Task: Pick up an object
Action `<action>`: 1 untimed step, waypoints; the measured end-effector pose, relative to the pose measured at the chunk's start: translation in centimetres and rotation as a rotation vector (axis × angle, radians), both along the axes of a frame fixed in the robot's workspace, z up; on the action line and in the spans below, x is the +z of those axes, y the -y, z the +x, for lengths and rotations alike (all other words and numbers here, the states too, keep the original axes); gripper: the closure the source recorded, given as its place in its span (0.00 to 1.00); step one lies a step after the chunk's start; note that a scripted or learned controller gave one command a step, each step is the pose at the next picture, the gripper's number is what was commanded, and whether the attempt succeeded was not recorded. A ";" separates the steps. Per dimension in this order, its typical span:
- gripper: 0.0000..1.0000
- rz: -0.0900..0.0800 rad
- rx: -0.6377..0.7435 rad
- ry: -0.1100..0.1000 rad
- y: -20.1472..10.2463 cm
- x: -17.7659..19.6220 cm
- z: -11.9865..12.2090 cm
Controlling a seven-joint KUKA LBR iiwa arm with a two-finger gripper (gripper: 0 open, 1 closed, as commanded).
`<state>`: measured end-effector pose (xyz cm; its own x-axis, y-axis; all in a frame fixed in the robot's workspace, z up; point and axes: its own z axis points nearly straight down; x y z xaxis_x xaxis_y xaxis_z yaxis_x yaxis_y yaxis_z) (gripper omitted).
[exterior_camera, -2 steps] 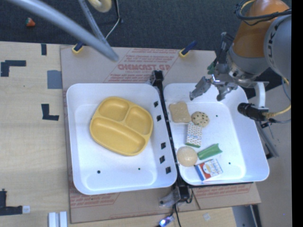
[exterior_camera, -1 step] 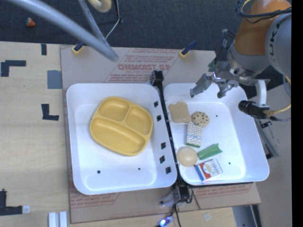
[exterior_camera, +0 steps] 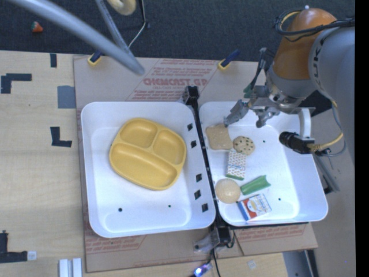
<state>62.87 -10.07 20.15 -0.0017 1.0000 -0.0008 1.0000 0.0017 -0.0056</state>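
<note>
My gripper [exterior_camera: 249, 115] hangs over the far part of the right bin [exterior_camera: 300, 172], its two grey fingers spread open with nothing between them. Just below and left of it lie a tan square of bread [exterior_camera: 218, 137] and a chocolate-chip cookie [exterior_camera: 244, 145]. Nearer the front lie a pale blue-white packet [exterior_camera: 236, 164], a green wedge [exterior_camera: 255, 184], a round beige ball [exterior_camera: 228, 190] and a small red, white and blue box [exterior_camera: 255, 206].
The left bin [exterior_camera: 98, 201] holds a yellow divided plate [exterior_camera: 148, 153]. A black divider with clips [exterior_camera: 198, 154] runs between the bins. The arm's orange band [exterior_camera: 300, 45] and grey body stand over the right bin's far right corner.
</note>
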 end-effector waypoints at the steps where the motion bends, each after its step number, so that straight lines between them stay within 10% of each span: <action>1: 0.00 0.000 -0.001 -0.001 0.4 -4.5 -0.4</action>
